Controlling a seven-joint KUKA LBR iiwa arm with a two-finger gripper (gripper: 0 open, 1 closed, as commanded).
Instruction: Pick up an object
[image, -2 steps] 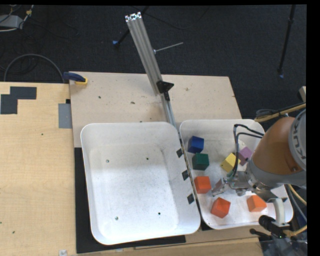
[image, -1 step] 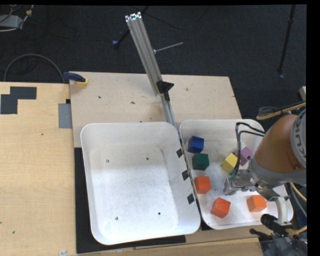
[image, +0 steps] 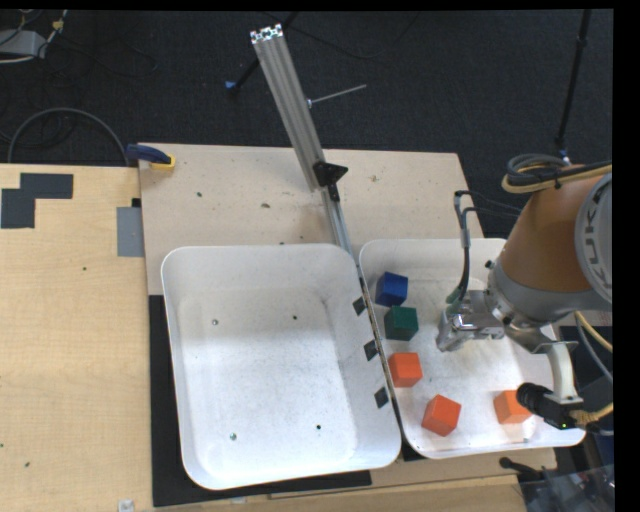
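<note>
Nearest the lens: grey arm with orange band (image: 560, 250) over right shallow white bin (image: 470, 445). Metal two-finger gripper (image: 455, 335) low above bin floor, grip state impossible to tell. Just left: green cube (image: 402, 322), blue cube (image: 392, 289), orange cube (image: 405, 369).

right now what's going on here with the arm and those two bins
A KUKA arm reaches in from the right over the right bin, its gripper low above the bin floor. That bin holds five cubes: a blue cube, a green cube and three orange cubes. The gripper sits just right of the green cube, and nothing has been lifted yet. The left bin sits alongside.
</note>
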